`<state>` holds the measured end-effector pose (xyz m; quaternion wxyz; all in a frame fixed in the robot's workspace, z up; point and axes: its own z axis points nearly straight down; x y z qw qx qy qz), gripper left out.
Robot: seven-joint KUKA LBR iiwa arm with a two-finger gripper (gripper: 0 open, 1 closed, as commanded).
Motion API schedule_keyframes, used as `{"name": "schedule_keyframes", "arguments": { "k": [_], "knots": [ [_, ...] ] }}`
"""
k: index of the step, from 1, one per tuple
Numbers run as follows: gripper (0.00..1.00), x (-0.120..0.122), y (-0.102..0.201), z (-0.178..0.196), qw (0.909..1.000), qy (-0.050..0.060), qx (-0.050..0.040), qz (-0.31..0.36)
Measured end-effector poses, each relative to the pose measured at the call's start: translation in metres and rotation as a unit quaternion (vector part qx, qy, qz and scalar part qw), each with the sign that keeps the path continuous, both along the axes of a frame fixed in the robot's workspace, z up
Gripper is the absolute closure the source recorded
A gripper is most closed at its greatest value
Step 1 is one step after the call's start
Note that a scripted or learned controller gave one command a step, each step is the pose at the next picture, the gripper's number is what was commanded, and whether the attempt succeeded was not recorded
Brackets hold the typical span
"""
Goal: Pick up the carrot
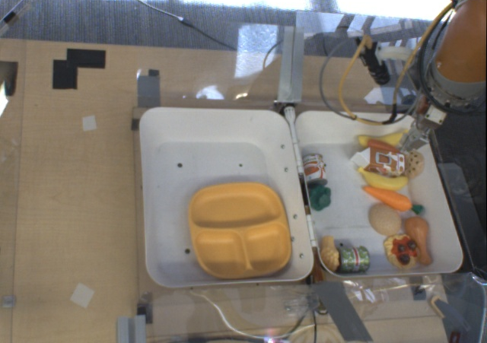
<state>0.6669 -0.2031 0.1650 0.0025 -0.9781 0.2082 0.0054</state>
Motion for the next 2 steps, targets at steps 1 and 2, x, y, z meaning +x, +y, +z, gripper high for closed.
{"name": "schedule_keyframes", "arguments": {
  "k": [1, 2],
  "knots": [
    [1.0, -0.0091, -0.0026, 0.1702, 0.9939, -0.015, -0.0052, 0.109],
    [1.0, -0.0074, 0.0005, 0.1777, 0.9936, -0.017, -0.0022, 0.112]
  ]
}}
